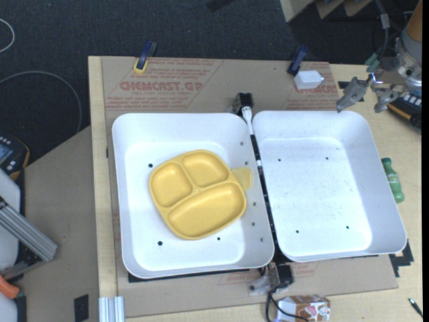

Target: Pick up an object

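Yellow divided plate (196,193) in left bin (127,180)

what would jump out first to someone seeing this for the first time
The yellow divided plate, with three compartments, lies in the left bin and stands out sharply against the white. Beside it the right bin is a plain white expanse. At the upper right the gripper hangs with open fingers past the right bin's far corner, holding nothing.
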Robot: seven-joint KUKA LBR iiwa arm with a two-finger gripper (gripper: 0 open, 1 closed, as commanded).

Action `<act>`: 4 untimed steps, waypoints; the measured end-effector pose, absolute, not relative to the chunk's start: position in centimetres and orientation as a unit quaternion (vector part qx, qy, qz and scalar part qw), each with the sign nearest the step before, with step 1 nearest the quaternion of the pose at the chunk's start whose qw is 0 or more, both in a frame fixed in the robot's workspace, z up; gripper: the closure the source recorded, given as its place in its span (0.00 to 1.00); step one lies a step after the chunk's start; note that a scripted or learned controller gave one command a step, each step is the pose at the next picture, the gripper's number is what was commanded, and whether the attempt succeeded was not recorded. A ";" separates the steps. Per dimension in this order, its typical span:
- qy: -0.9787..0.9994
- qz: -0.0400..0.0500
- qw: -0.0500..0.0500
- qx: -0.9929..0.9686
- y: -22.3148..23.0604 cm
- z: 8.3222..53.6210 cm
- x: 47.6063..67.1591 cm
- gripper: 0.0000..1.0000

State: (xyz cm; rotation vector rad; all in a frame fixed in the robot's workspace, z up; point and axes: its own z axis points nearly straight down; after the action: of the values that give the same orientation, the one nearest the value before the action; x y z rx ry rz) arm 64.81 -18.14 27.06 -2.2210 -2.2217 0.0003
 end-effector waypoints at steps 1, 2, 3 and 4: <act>-0.707 -0.003 -0.005 -0.708 -18.4 39.1 60.0 0.00; -0.709 -0.004 -0.005 -0.705 -13.3 47.2 53.9 0.00; -0.709 -0.004 -0.004 -0.705 -8.1 54.1 48.5 0.00; -0.708 -0.002 -0.004 -0.707 -8.4 54.7 48.8 1.00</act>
State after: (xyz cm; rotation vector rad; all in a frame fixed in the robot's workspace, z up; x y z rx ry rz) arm 48.76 -8.37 54.67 -2.2249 -2.2279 -0.0051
